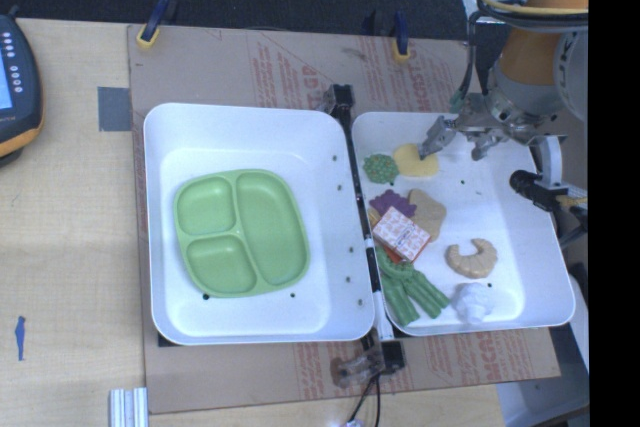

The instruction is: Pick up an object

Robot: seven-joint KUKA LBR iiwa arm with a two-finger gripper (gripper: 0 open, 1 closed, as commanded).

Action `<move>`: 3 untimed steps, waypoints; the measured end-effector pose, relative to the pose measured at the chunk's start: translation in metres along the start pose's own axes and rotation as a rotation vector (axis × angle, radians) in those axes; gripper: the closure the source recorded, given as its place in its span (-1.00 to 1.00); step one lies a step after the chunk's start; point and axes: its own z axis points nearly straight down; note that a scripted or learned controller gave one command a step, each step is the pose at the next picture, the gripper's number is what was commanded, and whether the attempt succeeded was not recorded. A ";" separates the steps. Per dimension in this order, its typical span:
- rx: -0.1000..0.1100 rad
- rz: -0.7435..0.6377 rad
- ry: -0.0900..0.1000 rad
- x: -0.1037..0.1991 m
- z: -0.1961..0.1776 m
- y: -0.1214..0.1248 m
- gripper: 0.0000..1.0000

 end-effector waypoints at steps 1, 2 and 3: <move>-0.016 0.001 -0.008 0.040 0.046 0.005 -1.00; -0.005 0.009 -0.004 0.008 0.049 -0.087 -1.00; -0.012 0.001 -0.005 0.009 0.037 -0.083 1.00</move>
